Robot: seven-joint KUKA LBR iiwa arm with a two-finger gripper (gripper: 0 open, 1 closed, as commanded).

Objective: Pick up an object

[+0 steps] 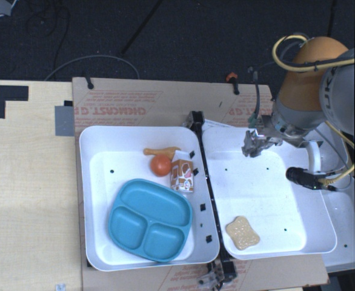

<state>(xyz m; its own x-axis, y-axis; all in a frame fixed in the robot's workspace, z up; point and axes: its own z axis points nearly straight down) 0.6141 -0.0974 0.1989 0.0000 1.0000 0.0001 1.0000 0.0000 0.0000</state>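
My gripper (252, 146) hangs over the far edge of the right bin (323, 247), high above its floor, with nothing seen between its fingers. A tan cracker-shaped piece (243, 233) lies near the front of that bin, well below and left of the gripper. In the left bin (92, 162) sit a blue divided plate (150, 219), an orange-red ball (160, 165), an orange curved piece (160, 152) just behind it, and a small brown-and-white packet (182, 176).
A black divider bar (202, 174) runs between the two bins. The bins rest on a cardboard sheet (153, 102) over a pale wooden bench (26, 193). The arm's body fills the upper right.
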